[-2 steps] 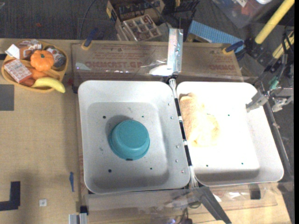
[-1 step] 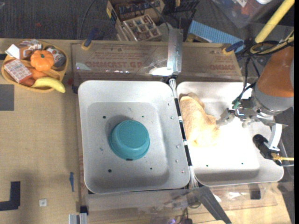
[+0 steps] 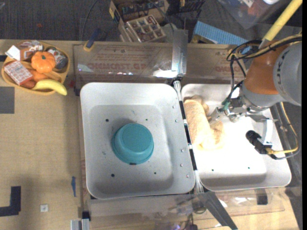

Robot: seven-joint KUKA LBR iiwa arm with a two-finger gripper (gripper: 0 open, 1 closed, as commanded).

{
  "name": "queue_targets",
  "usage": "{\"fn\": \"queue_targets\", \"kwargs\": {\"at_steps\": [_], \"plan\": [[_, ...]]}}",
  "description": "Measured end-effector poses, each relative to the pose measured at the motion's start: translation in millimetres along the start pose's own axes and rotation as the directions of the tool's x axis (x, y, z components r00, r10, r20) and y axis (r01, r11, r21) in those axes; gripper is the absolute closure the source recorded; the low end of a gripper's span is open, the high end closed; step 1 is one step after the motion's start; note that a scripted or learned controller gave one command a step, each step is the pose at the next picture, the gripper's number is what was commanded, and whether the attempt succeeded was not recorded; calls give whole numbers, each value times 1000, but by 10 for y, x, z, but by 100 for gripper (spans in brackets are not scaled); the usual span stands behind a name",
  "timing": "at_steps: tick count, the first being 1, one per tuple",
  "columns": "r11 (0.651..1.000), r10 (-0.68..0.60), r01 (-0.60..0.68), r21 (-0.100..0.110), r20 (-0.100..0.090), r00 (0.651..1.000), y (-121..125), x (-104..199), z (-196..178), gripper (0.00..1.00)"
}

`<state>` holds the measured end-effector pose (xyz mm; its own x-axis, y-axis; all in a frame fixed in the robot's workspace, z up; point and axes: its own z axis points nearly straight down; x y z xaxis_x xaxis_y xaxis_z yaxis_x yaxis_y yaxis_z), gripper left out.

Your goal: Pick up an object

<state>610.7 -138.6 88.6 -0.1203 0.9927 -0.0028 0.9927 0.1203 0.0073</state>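
Camera view: hand (image 3: 221, 113) hangs beside tan bread loaf (image 3: 197, 122) in right bin (image 3: 249, 176); its state unclear.

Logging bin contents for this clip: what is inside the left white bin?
The left white bin holds one teal round bowl, upside down near its middle. Whatever lies under the bowl is covered.

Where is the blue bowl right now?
The round teal-blue plastic bowl sits upside down near the middle of the left white bin, well away from the tan loaf-shaped object in the right white bin.
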Motion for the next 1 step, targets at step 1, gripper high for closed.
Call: {"fn": "queue_targets", "kwargs": {"at_steps": [1], "plan": [[994,-113,113,-1,0,994,-146,411,-9,0]]}}
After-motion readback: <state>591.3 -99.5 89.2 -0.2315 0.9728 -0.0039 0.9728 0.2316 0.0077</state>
